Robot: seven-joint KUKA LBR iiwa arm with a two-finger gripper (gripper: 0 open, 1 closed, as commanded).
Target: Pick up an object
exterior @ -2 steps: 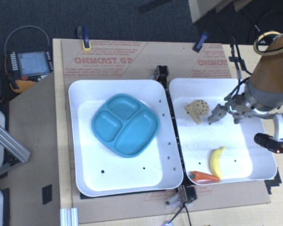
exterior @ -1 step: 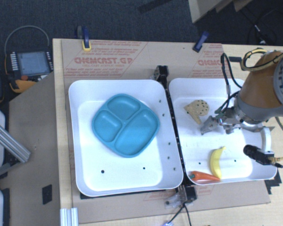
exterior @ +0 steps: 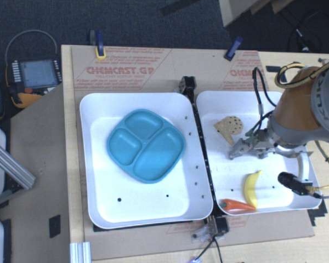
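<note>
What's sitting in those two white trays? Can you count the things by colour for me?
Blue: 1, the divided plate in the left bin
Tan: 1, the holed wedge-shaped piece
Yellow: 1, the banana
Orange: 1, the carrot
Total: 4; the last three lie in the right bin.

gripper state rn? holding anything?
Gripper: in the right bin, just below the tan holed piece. Open or closed cannot be told, and nothing is seen in its grasp.

A robotics lab: clamped bench [exterior: 153,59], teach pendant [exterior: 37,73], cables, grey carpet.
</note>
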